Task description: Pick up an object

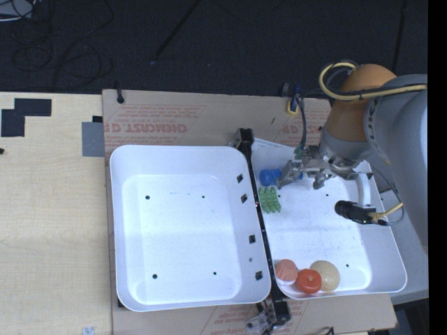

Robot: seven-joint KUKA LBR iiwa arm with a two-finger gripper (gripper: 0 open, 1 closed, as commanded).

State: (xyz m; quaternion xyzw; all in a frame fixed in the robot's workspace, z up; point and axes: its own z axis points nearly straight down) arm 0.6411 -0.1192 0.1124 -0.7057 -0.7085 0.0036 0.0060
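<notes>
Ball [268,177] behind brush [269,199] in right bin [391,257]; left bin [126,187] beside.

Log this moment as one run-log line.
gripper: over right bin, beside blue ball | green ridged toy: below ball | red ball: near corner | nothing seen held

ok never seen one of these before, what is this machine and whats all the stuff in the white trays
One camera, fixed above a bench, looks down at a slant. The big grey machine with the orange band is a robot arm reaching in from the picture's right. At its tip is a two-finger gripper for picking things up.

Two shallow white bins sit side by side: the left bin and the right bin. The gripper hangs over the far end of the right bin, near a blue ball and a green ridged piece. In the near corner lie a pinkish round thing, a red-orange one and a pale yellow one. I see nothing between the fingers.
</notes>
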